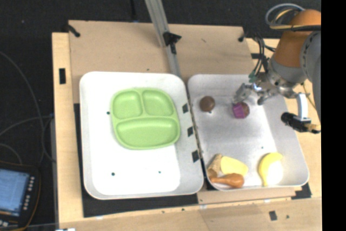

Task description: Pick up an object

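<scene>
**Camera view: gripper poised over the purple object, right bin**

Camera view shows the arm reaching in from the right with the gripper [250,96] low over the far part of the right bin [281,132]. Its fingers look spread moderately wide, one dark fingertip [238,96] visible just beyond and left of the small purple object [241,110]. Nothing sits between the fingers; the object lies on the bin floor, just nearer than the tips. The view is coarse here, so the finger spacing is an estimate.

Judgement on the step: the grasp target is probably the purple object. To do it well, the tips should be centred over it so it lies between the fingers before descent, then lowered to the floor and closed. It looks rounded and may roll if one finger touches first.

Surroundings: a brown ball [207,104] lies near the bin's left wall, apart from the purple object, so it should not interfere. At the near edge lie a yellow-and-orange cluster [229,170] and a yellow-white piece [271,167], well apart from the work. The left bin [97,170] carries a green divided tray [145,118]. The far wall of the right bin is near the gripper and limits approach from that side.
</scene>
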Robot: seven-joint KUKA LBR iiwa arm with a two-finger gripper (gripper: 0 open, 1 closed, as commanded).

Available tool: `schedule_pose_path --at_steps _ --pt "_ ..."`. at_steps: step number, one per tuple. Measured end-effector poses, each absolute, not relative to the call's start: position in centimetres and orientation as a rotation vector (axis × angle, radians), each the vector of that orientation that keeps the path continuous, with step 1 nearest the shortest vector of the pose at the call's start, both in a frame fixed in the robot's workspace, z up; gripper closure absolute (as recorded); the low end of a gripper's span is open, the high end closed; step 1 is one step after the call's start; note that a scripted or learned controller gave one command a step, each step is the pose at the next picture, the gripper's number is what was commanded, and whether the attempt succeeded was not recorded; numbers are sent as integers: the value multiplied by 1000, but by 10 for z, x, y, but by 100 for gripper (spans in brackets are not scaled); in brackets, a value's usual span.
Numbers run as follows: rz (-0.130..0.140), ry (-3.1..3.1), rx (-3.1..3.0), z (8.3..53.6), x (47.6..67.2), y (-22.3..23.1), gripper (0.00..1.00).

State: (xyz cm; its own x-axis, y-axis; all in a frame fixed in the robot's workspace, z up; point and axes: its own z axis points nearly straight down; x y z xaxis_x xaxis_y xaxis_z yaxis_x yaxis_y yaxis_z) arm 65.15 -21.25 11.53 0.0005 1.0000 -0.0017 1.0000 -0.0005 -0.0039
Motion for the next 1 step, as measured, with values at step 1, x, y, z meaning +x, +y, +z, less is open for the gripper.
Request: schedule_pose_path --at_steps 1 --pt "0 -2228 -2225 132 654 -214 100"
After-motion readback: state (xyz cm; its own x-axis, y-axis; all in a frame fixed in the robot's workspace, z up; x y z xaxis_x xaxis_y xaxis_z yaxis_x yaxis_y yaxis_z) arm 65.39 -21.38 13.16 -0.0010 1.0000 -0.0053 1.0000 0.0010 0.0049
